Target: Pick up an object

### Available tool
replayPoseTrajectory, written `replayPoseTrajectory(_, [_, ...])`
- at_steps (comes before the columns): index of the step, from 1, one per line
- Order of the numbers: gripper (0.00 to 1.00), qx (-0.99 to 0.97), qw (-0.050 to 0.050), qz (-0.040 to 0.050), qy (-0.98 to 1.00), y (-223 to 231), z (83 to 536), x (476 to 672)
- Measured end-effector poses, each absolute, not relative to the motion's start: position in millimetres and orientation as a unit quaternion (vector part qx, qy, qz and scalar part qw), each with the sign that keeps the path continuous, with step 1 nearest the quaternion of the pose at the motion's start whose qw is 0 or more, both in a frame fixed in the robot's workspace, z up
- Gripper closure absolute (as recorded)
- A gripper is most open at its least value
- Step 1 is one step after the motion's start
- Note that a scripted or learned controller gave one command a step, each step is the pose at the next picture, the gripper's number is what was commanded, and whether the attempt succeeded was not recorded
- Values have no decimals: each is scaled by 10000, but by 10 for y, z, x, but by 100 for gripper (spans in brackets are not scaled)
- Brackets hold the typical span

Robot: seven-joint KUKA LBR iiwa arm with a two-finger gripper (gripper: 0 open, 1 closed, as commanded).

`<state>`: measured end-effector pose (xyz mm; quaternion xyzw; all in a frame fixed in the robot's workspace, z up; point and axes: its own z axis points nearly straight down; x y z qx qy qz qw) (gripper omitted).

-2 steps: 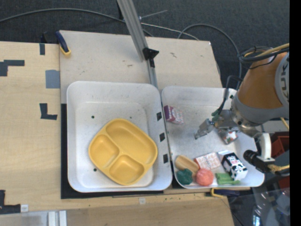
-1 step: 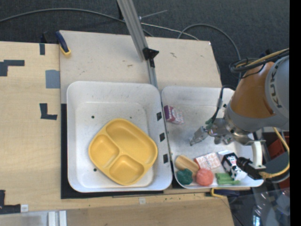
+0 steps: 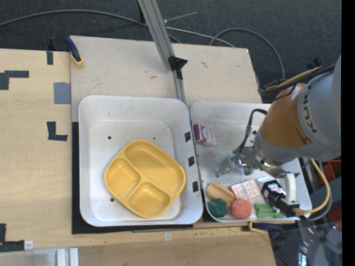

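From above, the arm (image 3: pixel 302 121) reaches in from 3 o'clock over the right bin (image 3: pixel 222 111), its jaws (image 3: pixel 228 165) hanging near the bin's middle with the fingers apart and nothing between them. Toward 6 o'clock of the jaws, along the bin's near wall, lie a tan roll (image 3: pixel 220 192), a green lump (image 3: pixel 218 207), a red ball (image 3: pixel 241 208), a red-and-white packet (image 3: pixel 246 189) and a green stick (image 3: pixel 268 210), while a small purple packet (image 3: pixel 206 134) sits toward 11 o'clock. The left bin (image 3: pixel 94 112) holds a yellow divided tray (image 3: pixel 144 177).
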<state>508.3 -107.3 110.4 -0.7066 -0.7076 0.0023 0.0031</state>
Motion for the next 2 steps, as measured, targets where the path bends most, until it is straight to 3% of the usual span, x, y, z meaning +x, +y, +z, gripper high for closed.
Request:
replayPoseTrajectory(1, [100,-7061,26,10,-7081,-1068,1226,5091])
replayPoseTrajectory(2, [100,-7062,-14,-13,-7080,-980,1813,5117])
